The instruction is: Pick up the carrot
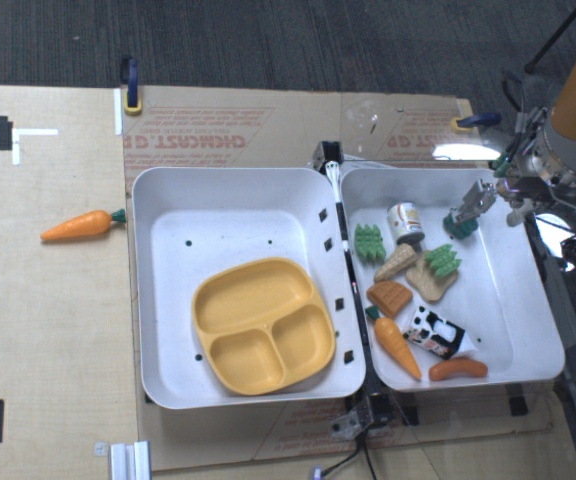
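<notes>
An orange carrot [396, 348] lies slanted in the right bin [524, 298], near its front left corner. A second carrot [80, 226] with a green stub lies on the bench, left of the left bin [168, 298]. My gripper [465, 215] hangs over the back right part of the right bin, well away from the carrot in that bin and far from the one on the bench. Nothing orange shows at its tip.
A yellow divided plate [263, 325] sits in the left bin. Around the carrot in the right bin are a red sausage [458, 370], a black-and-white packet [436, 333], a toast slice [390, 296], two green pieces [369, 242], a can [404, 223] and a wedge [430, 278].
</notes>
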`<state>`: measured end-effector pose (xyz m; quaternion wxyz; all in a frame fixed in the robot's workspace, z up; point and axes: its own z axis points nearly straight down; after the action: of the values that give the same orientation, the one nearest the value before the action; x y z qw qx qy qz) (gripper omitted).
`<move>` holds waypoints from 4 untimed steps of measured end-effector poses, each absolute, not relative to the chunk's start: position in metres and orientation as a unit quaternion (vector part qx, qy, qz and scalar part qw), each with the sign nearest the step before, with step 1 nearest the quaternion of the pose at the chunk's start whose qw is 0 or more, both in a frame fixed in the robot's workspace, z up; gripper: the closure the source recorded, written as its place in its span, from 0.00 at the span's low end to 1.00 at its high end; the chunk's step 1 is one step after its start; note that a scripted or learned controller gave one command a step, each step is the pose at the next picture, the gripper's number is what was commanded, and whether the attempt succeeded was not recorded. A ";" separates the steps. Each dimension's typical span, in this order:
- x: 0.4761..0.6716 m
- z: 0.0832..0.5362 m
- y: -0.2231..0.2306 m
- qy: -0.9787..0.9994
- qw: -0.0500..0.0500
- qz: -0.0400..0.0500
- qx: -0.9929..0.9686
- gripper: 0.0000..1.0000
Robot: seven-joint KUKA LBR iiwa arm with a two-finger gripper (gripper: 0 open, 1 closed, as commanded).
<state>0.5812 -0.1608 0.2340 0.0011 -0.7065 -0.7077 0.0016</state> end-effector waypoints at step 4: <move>0.525 0.539 -0.099 -0.875 -0.006 0.000 -0.485 0.00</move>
<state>0.5251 -0.0993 0.5389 -0.0065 -0.4847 -0.8746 0.0001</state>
